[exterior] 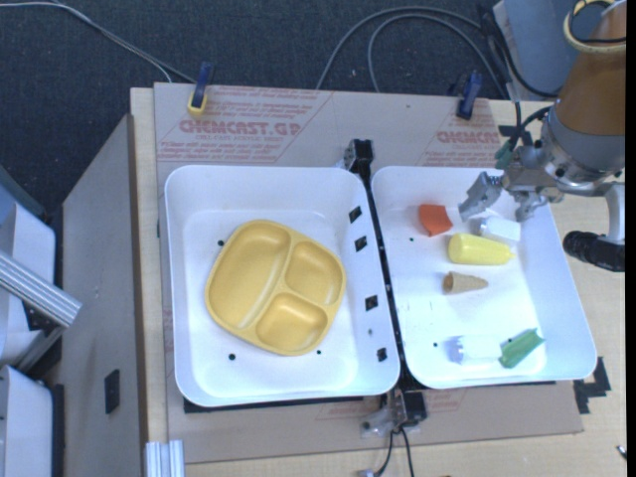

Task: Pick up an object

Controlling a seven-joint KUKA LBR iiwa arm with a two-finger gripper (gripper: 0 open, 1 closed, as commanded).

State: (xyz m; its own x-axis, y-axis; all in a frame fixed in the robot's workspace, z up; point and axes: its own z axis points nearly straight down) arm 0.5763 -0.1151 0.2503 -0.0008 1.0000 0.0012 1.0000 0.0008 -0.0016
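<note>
The right bin [556,296] holds an orange block [434,219], a yellow oblong piece [480,250], a small tan cone-shaped piece [464,283], a green piece [521,347] and a small pale bluish piece [454,349]. My gripper [502,202] hangs over the far part of this bin, just above and behind the yellow piece and to the right of the orange block. Its two fingers [478,196] stand apart with nothing between them. A small white piece [500,230] lies right under the gripper.
The left bin [189,266] holds a yellow divided tray [275,284]. A black divider with clips [370,256] runs between the bins. Blue clamps [202,84] hold the cardboard backing at the far edge. Cables [417,28] loop behind the bench.
</note>
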